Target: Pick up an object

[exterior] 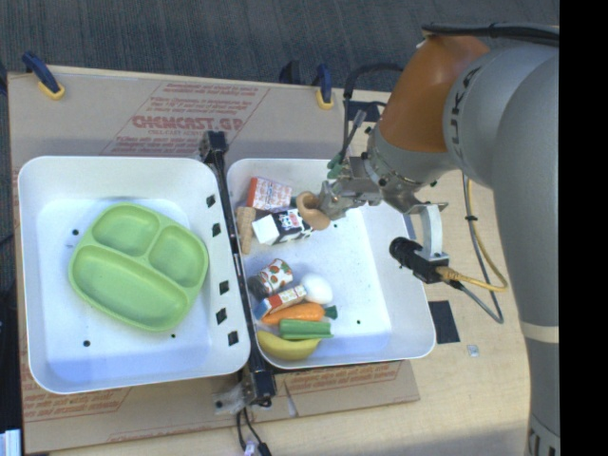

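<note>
Nothing lifted yet, by the look of it; no item visibly raised clear of the right bin (404, 283), so the pick itself remains to be done. Likeliest target: the small tan object (312, 209) in the upper part of that bin, just beside the black-and-white carton (288, 224) and below-right of the red-and-white packet (270, 194). Gripper (332, 198) down low against that tan object, touching or nearly so; impossible to tell whether spread or pressed together, or whether anything is pinched. Left to do, as a judgement: secure a hold, then rise clear.

Further down the same bin, along its left wall: a small printed can (273, 276), a white egg-like piece (318, 289), a carrot (297, 313), a green bean-like piece (306, 330) and a banana (285, 347), all packed close and touching. Right half of the bin floor bare, offering open room toward the right wall; little room leftward, with the carton and the packet crowding the target and the dividing rim just beyond. Across that rim, the left bin (38, 255) with a green divided plate (138, 264), well apart from the work. Straight up: free.
</note>
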Available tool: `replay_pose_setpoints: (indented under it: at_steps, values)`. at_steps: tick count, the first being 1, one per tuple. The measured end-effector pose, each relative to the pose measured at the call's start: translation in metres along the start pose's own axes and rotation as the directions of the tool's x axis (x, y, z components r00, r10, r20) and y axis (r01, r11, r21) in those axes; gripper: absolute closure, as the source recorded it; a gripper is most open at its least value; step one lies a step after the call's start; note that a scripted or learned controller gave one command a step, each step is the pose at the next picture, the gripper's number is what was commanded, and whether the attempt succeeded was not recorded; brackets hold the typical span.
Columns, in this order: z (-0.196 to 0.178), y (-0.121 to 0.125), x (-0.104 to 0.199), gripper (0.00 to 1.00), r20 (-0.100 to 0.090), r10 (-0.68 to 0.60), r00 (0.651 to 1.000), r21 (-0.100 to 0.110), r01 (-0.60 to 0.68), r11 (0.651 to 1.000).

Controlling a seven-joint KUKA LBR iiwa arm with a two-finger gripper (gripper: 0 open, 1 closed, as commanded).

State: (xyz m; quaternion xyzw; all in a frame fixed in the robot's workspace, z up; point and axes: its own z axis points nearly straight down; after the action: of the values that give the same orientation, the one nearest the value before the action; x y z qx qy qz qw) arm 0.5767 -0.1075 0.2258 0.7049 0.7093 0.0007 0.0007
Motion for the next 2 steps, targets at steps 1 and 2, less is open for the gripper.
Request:
replay_pose_setpoints:
  at_steps: [1, 2]
  values:
    - [0.012, 0.028, 0.044, 1.0, 0.0, 0.0, 1.0, 0.004, 0.0, 1.0]
    - [-0.037, -0.056, 0.067, 1.0, -0.001, 0.0, 1.0, 0.002, 0.0, 1.0]
